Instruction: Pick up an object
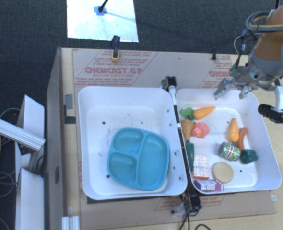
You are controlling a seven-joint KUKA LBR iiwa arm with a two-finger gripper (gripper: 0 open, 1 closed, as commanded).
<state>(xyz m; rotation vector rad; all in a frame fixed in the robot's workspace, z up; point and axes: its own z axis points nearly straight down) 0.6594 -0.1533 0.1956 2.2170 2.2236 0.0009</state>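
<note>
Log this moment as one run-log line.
gripper: open, above right bin's far rim, holding nothing | toy food: lying in right bin | blue tray: in left bin

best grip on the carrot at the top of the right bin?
Judging from the view: take the carrot mid-body, from straight above, the tool closing across its narrow width. It lies flat, long axis roughly left-right, its leafy end against a green piece on the left. The orange body has bare floor on both long sides.
</note>
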